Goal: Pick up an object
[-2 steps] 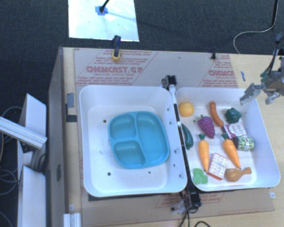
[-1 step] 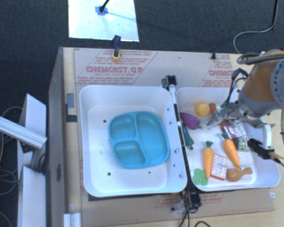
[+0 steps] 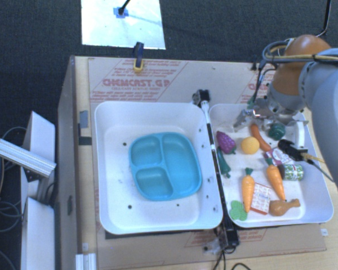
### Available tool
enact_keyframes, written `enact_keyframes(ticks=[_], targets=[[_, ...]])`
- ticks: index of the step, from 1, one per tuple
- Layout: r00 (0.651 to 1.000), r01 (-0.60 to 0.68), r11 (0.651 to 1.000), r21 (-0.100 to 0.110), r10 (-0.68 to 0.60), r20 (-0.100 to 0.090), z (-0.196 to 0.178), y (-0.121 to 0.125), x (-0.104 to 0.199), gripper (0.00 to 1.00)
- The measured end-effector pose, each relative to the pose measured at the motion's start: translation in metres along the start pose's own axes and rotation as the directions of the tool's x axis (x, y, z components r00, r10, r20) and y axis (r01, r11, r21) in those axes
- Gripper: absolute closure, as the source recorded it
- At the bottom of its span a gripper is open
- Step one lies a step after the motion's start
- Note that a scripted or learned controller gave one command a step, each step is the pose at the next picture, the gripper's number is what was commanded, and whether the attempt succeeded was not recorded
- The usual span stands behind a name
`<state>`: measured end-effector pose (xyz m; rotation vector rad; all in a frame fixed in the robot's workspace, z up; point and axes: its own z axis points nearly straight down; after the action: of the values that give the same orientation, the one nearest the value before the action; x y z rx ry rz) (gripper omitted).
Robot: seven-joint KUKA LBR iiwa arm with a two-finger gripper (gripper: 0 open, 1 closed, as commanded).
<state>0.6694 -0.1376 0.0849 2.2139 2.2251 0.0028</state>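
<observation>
The end effector (image 3: 253, 116) is seen low over the right bin (image 3: 321, 207), near a yellow ball (image 3: 249, 145); its state cannot be told. A blue tray (image 3: 164, 166) is held in the left bin (image 3: 118, 218).

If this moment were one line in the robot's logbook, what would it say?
arm: over right bin far end | gripper: above toy food, holding nothing seen | nearest: yellow ball, purple grapes | left bin: blue tray

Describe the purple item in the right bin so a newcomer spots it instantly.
Start at the right white bin, then go to its left wall by the divider. The purple toy lies there, left of the yellow ball. It is the bin's lone purple piece.
</observation>
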Motion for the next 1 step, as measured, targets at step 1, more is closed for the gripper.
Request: enact_keyframes(ticks=[1], targets=[[1.000, 0.003, 1.000, -0.003, -0.003, 0.001, -0.0113, 0.0010, -0.0004, 1.00]])
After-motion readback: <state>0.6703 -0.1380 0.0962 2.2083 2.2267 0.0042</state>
